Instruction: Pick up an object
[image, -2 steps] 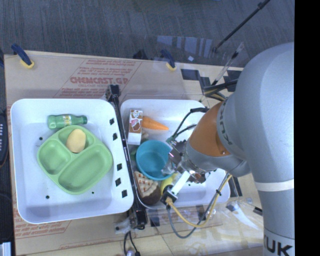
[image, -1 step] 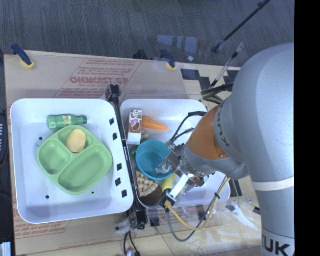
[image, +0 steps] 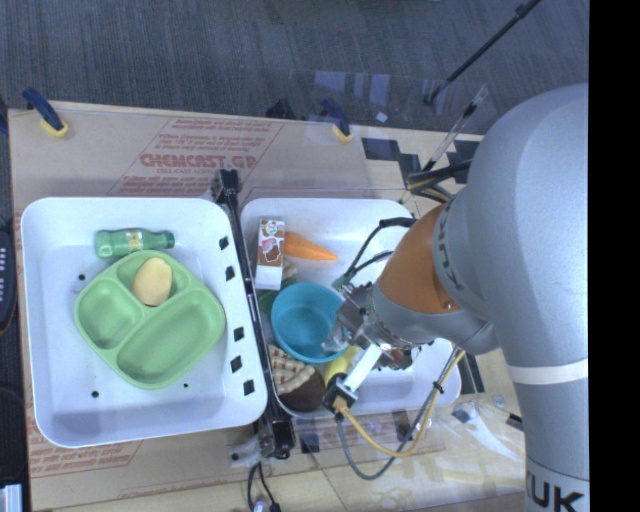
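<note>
I see a pale green divided plate (image: 165, 342), a yellow potato (image: 152, 281), a green bottle (image: 135, 241), an orange carrot (image: 312, 250), a blue bowl (image: 303, 322), a brown-and-white carton (image: 270, 243), a brown grid-patterned waffle (image: 286, 373) and white bins (image: 45, 330).

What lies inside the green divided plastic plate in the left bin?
The green divided plastic plate holds one pale yellow rounded object in its upper compartment. The plate floor under that object is covered.

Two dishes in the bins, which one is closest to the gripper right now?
The blue bowl in the right-hand bin: the gripper is beside its rim. The green divided plate lies apart in the left-hand bin.
</note>
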